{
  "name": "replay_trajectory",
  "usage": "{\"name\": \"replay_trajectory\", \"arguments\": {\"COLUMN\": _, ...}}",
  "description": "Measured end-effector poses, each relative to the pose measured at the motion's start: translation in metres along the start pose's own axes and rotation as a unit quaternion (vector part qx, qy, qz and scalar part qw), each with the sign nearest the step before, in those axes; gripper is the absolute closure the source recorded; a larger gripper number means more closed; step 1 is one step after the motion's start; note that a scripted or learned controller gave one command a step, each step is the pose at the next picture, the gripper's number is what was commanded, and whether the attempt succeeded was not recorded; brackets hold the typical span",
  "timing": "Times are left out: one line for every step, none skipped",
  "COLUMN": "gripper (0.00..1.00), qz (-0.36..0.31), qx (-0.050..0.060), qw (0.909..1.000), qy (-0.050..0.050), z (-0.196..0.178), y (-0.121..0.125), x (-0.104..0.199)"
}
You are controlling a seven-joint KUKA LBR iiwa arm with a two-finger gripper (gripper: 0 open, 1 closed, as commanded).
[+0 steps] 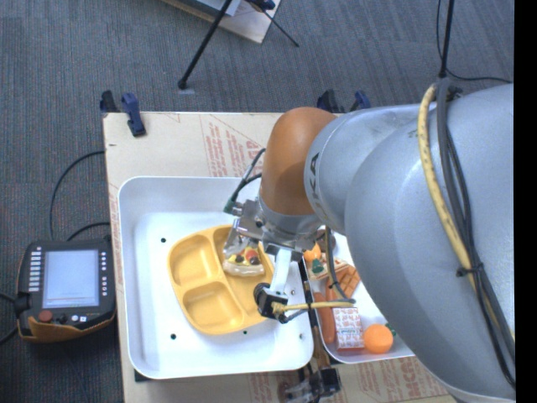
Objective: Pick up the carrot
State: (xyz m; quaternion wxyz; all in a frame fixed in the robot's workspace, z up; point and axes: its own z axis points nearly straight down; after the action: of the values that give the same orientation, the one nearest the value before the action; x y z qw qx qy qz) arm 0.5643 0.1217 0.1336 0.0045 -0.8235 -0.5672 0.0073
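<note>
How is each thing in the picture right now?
Yellow plastic divided tray: lying flat in the left white bin.
Long orange carrot: lying in the right white bin, not picked up.
Round orange ball: resting in the same bin.
Grey handheld screen: lit.
Gripper: low over the tray.

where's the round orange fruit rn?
Camera view: the orange fruit lies in the right bin, near its bottom rim, right beside a red-and-white carton.

Yellow tray [201,305] mid left bin [127,259], bare floor around it, right bin [357,357] crowded
</note>
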Motion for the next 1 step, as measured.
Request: {"name": "replay_trajectory", "arguments": {"gripper": 0.0, "qz": -0.155, "qx": -0.001, "qw": 0.988, "qy": 0.0, "z": -0.0253, "y": -0.0908, "x": -0.0081}}
